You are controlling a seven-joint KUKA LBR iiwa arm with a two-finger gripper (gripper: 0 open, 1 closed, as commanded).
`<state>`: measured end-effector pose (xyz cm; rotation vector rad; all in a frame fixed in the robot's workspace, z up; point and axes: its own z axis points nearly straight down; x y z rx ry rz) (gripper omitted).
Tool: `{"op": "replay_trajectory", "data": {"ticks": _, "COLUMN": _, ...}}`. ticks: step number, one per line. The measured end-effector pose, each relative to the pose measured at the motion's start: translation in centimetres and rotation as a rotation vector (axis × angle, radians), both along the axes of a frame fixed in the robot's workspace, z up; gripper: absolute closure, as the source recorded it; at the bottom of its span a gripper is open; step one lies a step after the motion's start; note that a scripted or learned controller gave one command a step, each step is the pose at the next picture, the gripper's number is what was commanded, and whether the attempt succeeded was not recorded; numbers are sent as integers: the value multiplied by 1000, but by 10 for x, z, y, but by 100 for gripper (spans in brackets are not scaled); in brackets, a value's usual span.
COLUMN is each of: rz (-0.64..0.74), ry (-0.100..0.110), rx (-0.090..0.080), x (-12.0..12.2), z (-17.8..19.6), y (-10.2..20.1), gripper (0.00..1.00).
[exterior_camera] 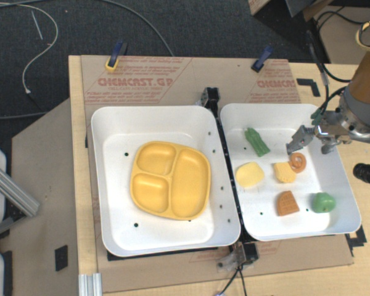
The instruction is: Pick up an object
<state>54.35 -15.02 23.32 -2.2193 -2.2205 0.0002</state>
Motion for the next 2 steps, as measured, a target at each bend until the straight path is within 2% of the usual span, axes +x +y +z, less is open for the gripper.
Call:
{"op": "replay_trajectory", "data": {"ticks": 1, "rz": -1, "ry": 6, "rx": 2, "x": -3, "z": -63, "y": 4, "gripper": 0}}
{"op": "replay_trajectory", "data": {"ticks": 2, "rz": -1, "ry": 0, "rx": 0, "x": 7, "z": -110, "y": 4, "gripper": 0}}
